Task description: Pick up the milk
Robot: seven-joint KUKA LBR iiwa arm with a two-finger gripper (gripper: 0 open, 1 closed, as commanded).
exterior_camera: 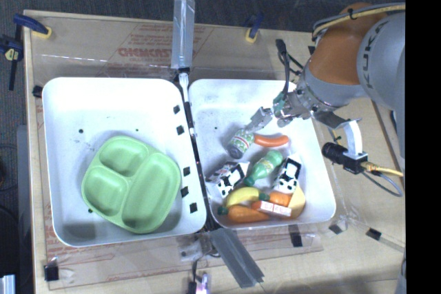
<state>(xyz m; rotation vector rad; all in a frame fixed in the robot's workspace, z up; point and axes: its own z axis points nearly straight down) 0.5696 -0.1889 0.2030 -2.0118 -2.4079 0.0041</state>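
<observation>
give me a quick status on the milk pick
Hand low in right bin, by the green-capped bottle. Milk carton lies untouched near the front. Crowded by green bottle, hot dog, banana.

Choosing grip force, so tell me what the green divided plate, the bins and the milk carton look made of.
Green plate: likely moulded plastic, matte, one even colour with soft rounded dividers. Bins: probably thin glossy white plastic, scuffed and speckled. Milk carton: black-and-white cow print; too small to tell plastic from card.
</observation>
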